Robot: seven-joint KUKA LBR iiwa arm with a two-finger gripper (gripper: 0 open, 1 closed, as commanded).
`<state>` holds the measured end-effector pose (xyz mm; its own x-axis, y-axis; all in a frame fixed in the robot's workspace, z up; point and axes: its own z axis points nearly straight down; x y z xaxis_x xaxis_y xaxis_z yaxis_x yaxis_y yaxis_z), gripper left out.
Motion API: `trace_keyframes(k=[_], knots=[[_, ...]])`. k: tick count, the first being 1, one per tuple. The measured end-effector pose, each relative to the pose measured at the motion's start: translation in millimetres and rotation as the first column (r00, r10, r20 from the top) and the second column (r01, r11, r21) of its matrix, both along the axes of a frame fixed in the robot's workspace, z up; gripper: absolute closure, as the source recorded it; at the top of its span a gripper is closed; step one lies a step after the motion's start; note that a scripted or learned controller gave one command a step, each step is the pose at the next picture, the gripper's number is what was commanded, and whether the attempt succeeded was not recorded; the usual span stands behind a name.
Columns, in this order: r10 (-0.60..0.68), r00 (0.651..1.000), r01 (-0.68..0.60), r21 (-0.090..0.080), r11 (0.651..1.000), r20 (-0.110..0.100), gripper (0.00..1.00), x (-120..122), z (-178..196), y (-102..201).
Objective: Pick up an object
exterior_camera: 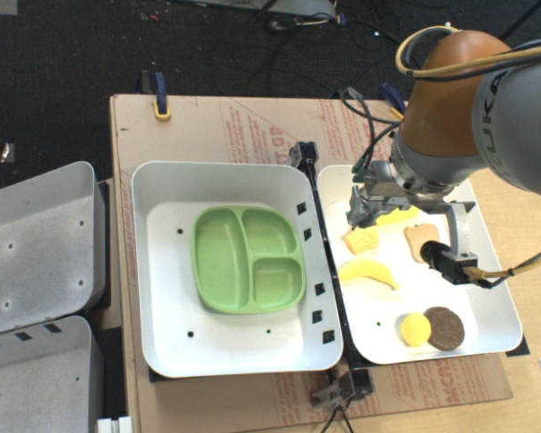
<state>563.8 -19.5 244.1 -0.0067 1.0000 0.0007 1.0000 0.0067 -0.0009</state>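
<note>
Brown cookie (pixel 445 328) beside yellow ball (pixel 416 329), right bin (pixel 496 287)

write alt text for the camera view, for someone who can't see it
A grey and orange robot arm lowers its gripper over a yellow block in the right bin, beside a banana. A green divided plate sits in the left bin.
</note>
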Motion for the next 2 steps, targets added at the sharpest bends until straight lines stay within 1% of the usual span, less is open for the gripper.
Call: trace_keyframes(k=[2], knots=[[0.001, 1.000, -0.001, 0.000, 1.000, 0.002, 1.00, 13.6, 9.6, 98.2]])
